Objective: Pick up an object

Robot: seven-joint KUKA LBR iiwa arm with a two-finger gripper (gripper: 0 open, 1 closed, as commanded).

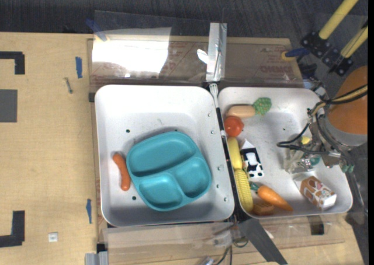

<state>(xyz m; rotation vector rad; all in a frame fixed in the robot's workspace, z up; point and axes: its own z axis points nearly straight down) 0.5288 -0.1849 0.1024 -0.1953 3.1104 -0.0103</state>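
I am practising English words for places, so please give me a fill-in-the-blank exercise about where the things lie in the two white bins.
1. The teal divided plate lies in the ____ bin.
2. The orange sausage-shaped toy lies beside the plate's ____ edge.
3. The corn cob lies along the ____ wall of the right bin.
4. The carrot lies in the same bin as the ____ tomato.

Missing words: left; left; left; red

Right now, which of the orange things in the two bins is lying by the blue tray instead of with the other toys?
The orange sausage, alone in the left bin, against the teal tray's left edge. The carrot and the tomato lie in the right bin.
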